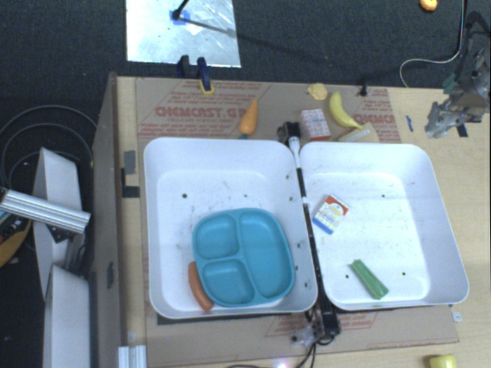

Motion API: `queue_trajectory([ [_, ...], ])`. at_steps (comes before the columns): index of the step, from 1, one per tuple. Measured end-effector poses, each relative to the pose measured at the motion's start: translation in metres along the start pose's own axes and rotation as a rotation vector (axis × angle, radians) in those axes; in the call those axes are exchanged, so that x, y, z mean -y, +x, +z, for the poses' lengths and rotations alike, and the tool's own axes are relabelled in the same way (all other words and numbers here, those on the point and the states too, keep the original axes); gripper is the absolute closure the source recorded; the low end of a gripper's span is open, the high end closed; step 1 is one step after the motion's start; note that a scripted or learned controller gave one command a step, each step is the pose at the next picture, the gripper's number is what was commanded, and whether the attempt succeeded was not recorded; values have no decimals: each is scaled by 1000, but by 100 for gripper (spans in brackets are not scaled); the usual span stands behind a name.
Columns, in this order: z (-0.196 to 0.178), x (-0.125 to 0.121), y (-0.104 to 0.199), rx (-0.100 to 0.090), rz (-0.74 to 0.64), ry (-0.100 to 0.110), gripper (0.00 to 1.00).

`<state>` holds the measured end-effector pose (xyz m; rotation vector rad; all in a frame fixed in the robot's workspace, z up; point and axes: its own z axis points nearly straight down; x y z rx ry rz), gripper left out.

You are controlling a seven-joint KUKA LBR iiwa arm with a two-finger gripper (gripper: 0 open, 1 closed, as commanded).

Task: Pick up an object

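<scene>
Right of the right bin [441, 205], up past its far corner, the gripper [453, 113] hangs over the bench, nothing visibly in it; can't tell how the jaws stand. Inside that bin: small printed card box [331, 214] near the divider, green block [369, 278] toward its near edge. Left bin [165, 175] holds a blue divided tray [242, 256], orange sausage [199, 286] touching the tray's left side.

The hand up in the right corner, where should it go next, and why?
Probably down and left, over the right bin. The hand sits beyond the bin's far right corner, apart from everything, while the small box and the green stick lie loose there.
</scene>
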<state>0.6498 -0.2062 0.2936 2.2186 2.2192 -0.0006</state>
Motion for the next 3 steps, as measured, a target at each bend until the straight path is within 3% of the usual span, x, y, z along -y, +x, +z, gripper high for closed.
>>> queue_trajectory([
  [1, 17, -17, 0, 1, -4, -1, 100],
  [2, -25, 19, 11, -3, -1, 0, 100],
  [3, -50, 38, 0, -2, -1, -1, 100],
])
